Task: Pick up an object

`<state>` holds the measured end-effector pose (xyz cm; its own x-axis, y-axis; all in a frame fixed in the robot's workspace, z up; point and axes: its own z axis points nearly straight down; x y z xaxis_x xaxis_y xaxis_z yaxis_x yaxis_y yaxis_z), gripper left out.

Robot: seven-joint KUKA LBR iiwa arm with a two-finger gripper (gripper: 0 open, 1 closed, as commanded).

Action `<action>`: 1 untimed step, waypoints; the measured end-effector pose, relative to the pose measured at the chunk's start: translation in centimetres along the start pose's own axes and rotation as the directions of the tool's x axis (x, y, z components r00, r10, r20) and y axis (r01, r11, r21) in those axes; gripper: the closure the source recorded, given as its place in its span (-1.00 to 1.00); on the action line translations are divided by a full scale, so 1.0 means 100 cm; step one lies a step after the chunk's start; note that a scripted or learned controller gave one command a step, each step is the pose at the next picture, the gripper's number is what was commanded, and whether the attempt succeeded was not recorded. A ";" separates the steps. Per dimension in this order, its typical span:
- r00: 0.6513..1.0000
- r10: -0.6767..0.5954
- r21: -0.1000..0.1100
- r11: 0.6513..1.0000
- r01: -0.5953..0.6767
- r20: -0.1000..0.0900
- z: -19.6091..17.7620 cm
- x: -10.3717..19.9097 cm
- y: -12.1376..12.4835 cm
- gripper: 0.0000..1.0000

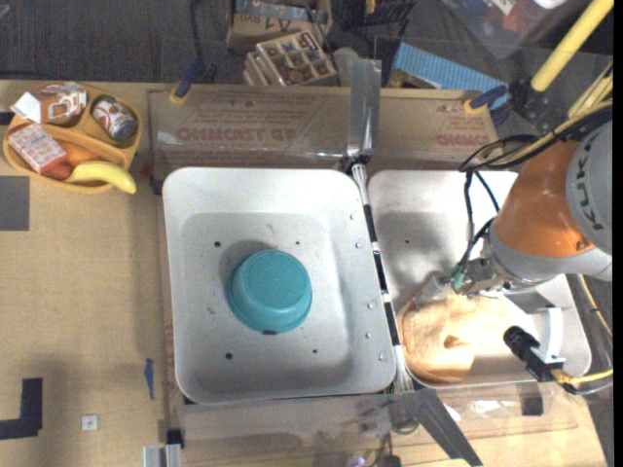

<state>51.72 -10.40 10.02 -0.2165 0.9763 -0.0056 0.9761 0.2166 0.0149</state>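
A teal bowl (271, 291) lies upside down near the middle of the left bin (195, 202). A pale tan, bread-like object (436, 343) rests in the front left corner of the right bin (409, 202). My gripper (455, 281) reaches down from the right, under the orange-banded wrist (545, 217). Its tip is at the upper edge of the tan object, touching or just above it. The wrist and arm hide the right part of that bin.
A yellow tray (29, 159) with toy food and a banana (102, 174) sits on the bench at the far left. Cardboard (253, 129) runs behind both bins. The raised rims (375, 261) where the two bins meet run just left of the gripper.
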 end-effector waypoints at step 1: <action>1.000 0.006 0.007 1.000 -0.006 -0.001 0.012 -0.011 0.042 -1.00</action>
<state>56.05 -10.62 8.89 -0.2107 0.9775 -0.0042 0.9775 0.2107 0.0083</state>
